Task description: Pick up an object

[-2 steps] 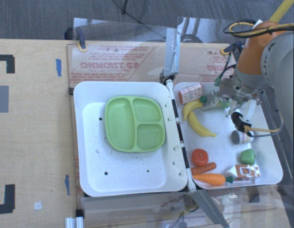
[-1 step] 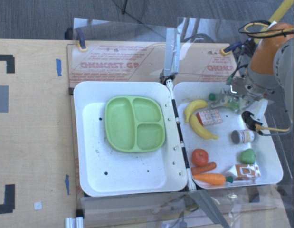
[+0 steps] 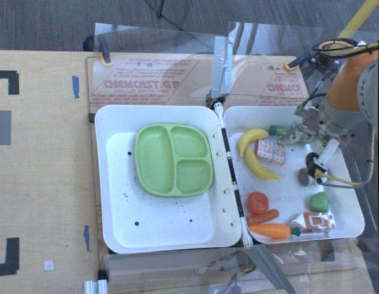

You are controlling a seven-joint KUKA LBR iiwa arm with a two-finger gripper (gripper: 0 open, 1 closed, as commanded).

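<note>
The left bin [image 3: 171, 222] bears 1 green plate [image 3: 174, 160] with 3 sections. In the right bin [image 3: 287, 192] lie a curved yellow banana [image 3: 253, 155], a red-and-white box [image 3: 270, 152], a red tomato [image 3: 257, 201] and 2 orange carrots [image 3: 272, 230]. The gripper [image 3: 297, 133] hangs just beside the box; I cannot tell if it is open or closed.

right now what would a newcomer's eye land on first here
The green plate, with three compartments, lies alone in the left bin. The right bin is crowded with bright food: a banana at its far left, a tomato and a carrot nearer. The arm, with its orange band, reaches in from the right, with its gripper over that bin's far side.
</note>
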